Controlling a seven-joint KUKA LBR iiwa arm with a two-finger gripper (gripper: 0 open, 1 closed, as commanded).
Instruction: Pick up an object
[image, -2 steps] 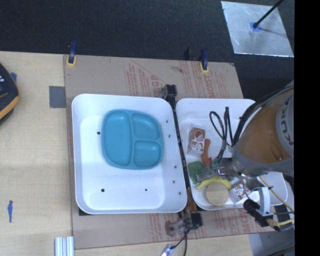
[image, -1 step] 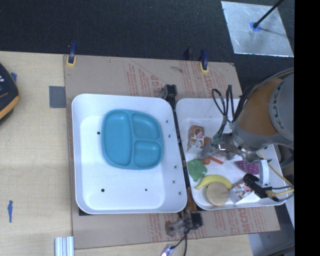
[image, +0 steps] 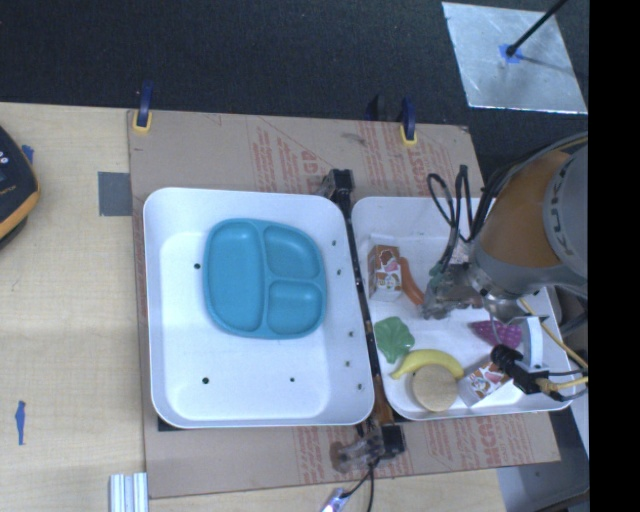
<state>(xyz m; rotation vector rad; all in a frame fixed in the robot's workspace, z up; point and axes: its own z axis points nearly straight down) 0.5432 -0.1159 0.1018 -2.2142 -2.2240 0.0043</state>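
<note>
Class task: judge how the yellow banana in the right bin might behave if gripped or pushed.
The banana looks smooth, so it may slip. Its curve suggests it would pivot rather than roll. It touches the tan disc, so pushing probably shifts both.

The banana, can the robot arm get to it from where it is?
Probably yes. The banana lies uncovered in the right bin, just below and left of the tool. A green toy and a round cookie sit close beside it, so the grab could bump them.
</note>
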